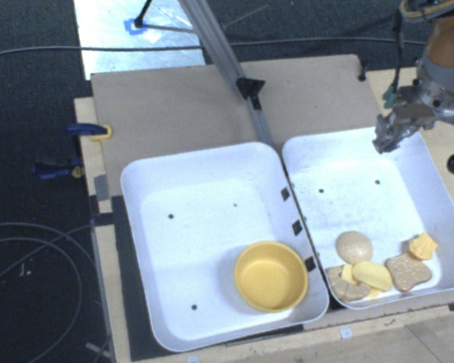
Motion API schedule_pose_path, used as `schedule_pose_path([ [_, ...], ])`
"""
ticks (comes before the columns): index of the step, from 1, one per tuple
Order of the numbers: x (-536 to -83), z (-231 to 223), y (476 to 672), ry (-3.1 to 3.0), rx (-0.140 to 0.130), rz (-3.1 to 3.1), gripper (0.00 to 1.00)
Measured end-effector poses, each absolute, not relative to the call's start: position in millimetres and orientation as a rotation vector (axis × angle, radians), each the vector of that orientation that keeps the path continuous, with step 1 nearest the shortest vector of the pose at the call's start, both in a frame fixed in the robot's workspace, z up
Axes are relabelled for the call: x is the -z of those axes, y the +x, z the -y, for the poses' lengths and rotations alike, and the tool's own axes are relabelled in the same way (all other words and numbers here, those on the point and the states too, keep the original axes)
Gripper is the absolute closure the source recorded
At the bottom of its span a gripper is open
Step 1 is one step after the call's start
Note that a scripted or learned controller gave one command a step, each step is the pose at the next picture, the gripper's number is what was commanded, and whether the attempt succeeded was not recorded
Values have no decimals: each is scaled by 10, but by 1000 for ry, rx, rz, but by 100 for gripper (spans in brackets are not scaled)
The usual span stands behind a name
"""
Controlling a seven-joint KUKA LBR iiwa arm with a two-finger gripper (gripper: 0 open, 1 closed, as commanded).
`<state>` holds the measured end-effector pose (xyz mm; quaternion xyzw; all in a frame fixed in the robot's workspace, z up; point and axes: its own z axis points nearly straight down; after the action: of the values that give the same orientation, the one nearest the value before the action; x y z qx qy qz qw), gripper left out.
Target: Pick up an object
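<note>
The gripper [387, 140] hangs over the far right corner of the right bin [359, 176], high above its floor, with nothing seen in it. At the near end of that bin lies a cluster of toy food: a beige round bun [353, 246], a yellow banana [370, 275], a brown toast slice [408, 271], a small orange cheese wedge [423, 246] and a tan cookie [346, 287]. A yellow bowl [270, 275] sits in the near right part of the left bin [183, 224].
A slanted metal pole [222, 48] crosses the bench behind the bins. Black clips [296, 227] sit on the rim where the two bins meet. Blue and yellow clamps [81, 146] grip the bench's left edge. Cables lie on the dark floor at left.
</note>
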<state>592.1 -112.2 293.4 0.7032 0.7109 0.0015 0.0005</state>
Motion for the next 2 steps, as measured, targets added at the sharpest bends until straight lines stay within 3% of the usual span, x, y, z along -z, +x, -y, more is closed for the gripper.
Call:
schedule_pose_path([
  [1,-2926,620,5842,2210,-3,-2233,100],
  [2,-2840,140,5909,2211,-3,-2233,100],
])
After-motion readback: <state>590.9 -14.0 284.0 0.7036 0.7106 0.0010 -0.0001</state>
